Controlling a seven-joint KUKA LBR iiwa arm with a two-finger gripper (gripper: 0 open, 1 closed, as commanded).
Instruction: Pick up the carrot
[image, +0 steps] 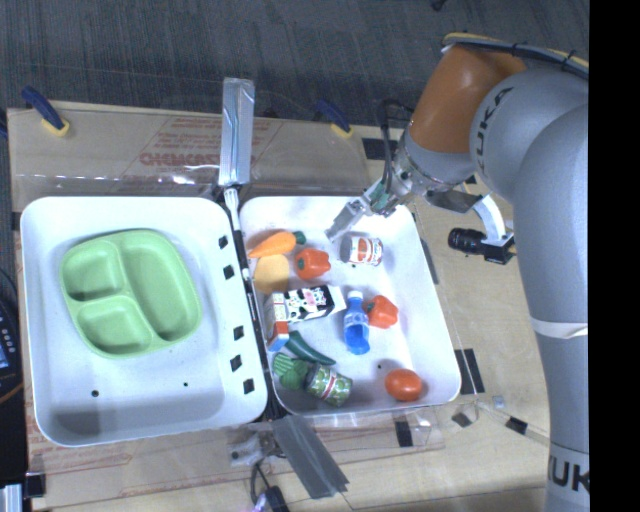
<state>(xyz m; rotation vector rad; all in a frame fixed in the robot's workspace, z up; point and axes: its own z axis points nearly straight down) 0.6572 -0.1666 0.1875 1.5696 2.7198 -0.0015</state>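
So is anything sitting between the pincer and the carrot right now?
Nothing visible does. The pincer hovers over the right white bin, with bare bin floor between it and the orange carrot at the divider. The small red-labelled can sits just below that line.

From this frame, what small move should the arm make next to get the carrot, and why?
Probably shift the gripper toward the view's left and lower it over the carrot. The gripper hangs above the right bin, nearer the small can, while the carrot lies untouched at the bin's upper left beside the red pepper.
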